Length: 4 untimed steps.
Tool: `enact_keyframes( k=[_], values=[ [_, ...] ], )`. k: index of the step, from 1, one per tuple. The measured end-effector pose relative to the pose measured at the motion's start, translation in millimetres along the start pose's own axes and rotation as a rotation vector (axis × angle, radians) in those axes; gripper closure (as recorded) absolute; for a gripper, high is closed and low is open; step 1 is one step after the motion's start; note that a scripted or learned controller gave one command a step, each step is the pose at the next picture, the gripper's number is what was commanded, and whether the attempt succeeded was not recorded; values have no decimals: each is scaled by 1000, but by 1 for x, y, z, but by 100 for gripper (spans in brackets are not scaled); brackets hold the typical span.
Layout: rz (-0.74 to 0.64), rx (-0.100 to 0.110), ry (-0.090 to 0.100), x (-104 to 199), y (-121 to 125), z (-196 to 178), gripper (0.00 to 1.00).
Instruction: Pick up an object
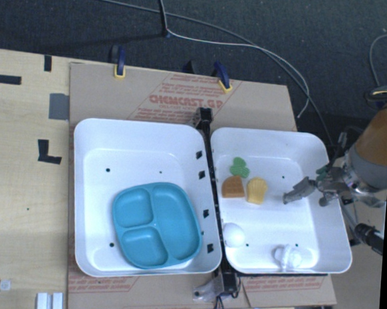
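Probably the small yellow block [256,191] would be taken most easily: it looks light and slightly soft, like moulded foam or toy food, with rounded corners and a matte skin that should not slip, and a hold across its narrower sides is judged best. It lies in the right bin [314,148], touching or just beside an orange-brown piece [233,187] of similar make, with a knobbly green piece [239,166] just behind that. A smooth white ball [234,236] and a lumpy white object [288,256] rest nearer the front wall. The gripper [297,192] is seen to the right of the yellow block, over the bin floor; whether its claw is wide or narrow cannot be told. A glossy, rigid blue divided plate [156,225] sits in the left bin [91,136].
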State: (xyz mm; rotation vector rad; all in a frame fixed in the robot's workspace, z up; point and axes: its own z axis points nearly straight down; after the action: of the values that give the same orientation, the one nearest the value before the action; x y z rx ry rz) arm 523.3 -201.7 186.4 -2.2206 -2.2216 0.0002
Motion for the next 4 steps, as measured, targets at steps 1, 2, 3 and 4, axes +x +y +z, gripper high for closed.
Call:
enact_keyframes(
  k=[1,2,3,4],
  values=[
    [-1,0,0,-14,25,22,0],
    [-1,1,0,-22,42,38,0],
    [0,2,0,-22,34,58,0],
    [0,-2,-1,-22,23,28,0]
  ],
)
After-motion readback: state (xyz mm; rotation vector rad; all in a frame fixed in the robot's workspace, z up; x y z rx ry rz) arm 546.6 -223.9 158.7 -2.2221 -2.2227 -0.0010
